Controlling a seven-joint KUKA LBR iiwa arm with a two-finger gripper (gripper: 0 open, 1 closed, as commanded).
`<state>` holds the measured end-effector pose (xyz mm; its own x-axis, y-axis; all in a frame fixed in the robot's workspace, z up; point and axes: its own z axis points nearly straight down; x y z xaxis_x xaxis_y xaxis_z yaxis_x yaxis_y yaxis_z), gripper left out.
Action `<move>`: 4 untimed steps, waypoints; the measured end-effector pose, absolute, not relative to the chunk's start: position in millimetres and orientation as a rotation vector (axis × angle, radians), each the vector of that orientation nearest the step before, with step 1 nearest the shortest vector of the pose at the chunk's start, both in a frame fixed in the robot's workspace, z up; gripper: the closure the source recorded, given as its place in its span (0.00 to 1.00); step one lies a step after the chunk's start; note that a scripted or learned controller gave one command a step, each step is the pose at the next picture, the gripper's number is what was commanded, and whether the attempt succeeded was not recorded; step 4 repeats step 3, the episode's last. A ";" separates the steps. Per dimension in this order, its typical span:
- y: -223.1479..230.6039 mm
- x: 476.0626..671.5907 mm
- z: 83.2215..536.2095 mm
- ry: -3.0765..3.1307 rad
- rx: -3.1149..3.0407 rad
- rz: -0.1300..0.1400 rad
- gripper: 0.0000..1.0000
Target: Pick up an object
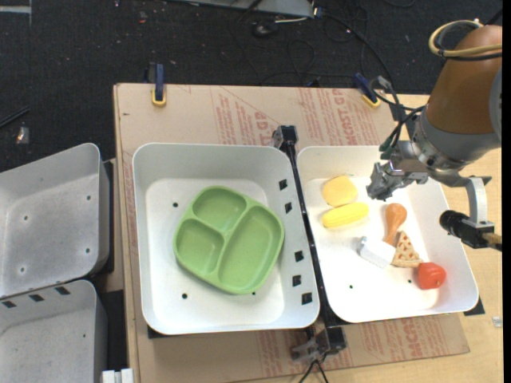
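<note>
A brown board surface (215,106) carries two shallow white plastic bins side by side. The left bin (152,214) holds one green plate (229,238), smooth moulded plastic with rounded corners and three compartments, lying flat and turned at a slant.

The landmark here is the right bin (463,286), and six small toy foods lie in it. Near its upper left sits one pale yellow rounded lump (338,189). Just below that lies one yellow corn cob (345,215), oblong and ridged. Toward the bin's middle rests one small white block (374,252), touching one tan waffle-textured wedge (405,250) on its right. One orange-brown drumstick (393,219) stands lengthwise just above the wedge. One red tomato (431,275), round and glossy, sits at the bin's lower right.

The gripper (385,183) hangs over the upper middle of the right bin, just above the drumstick and right of the yellow lump; whether it is released or clenched cannot be told, and nothing can be seen in its grasp. The grey arm with its orange band reaches in over the bin's upper right.
</note>
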<state>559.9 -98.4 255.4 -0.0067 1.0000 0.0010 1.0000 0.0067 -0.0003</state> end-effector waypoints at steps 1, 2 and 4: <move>-43.4 564.4 241.1 -2.228 -2.213 0.001 1.00; -0.4 563.8 234.5 -2.227 -2.215 0.001 1.00; 50.4 559.8 223.6 -2.228 -2.212 0.002 1.00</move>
